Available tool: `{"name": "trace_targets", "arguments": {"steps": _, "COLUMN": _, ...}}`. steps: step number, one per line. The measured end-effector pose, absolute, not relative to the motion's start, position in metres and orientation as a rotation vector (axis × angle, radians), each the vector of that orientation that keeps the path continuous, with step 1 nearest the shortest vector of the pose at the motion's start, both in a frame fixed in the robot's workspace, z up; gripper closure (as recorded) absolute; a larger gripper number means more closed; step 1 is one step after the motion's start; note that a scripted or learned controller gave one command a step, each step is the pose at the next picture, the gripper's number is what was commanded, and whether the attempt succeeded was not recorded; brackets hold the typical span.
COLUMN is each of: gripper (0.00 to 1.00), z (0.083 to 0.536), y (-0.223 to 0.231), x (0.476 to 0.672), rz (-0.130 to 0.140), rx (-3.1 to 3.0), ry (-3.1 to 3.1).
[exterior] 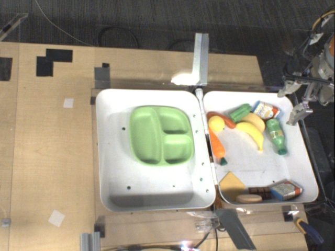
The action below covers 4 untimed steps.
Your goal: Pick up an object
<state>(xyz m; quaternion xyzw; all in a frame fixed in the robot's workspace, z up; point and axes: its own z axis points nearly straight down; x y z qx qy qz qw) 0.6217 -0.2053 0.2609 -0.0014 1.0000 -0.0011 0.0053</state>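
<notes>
Gripper [302,101]: at right bin's [293,161] upper right rim, grasp state cannot be told | Banana [253,131], green bottle [276,135], carrot [216,146]: in right bin | Green divided plate [160,135]: left bin [112,156]

A yellow banana [254,131], green bottle [276,136], orange carrot [216,145] and small carton [286,190] are lying loose in the right bin [261,163].

Dark grey carpeted floor [157,9] runs across the top, a thin pale cable [52,15] trailing over it. Below sits the light wooden bench top [47,156], with black square markings [52,60] near its far left.
</notes>
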Motion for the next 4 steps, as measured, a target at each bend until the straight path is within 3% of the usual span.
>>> {"name": "trace_targets", "arguments": {"steps": 1, "gripper": 0.0, "z": 0.103, "y": -0.206, "x": 0.623, "rz": -0.004, "rx": 0.396, "ry": 3.097}}
{"name": "trace_targets", "arguments": {"steps": 2, "gripper": 0.0, "z": 0.095, "y": -0.117, "x": 0.632, "rz": 0.003, "rx": 0.616, "ry": 3.06}}
{"name": "trace_targets", "arguments": {"steps": 4, "gripper": 0.0, "z": 0.095, "y": -0.089, "x": 0.599, "rz": -0.002, "rx": 0.657, "ry": 3.04}}
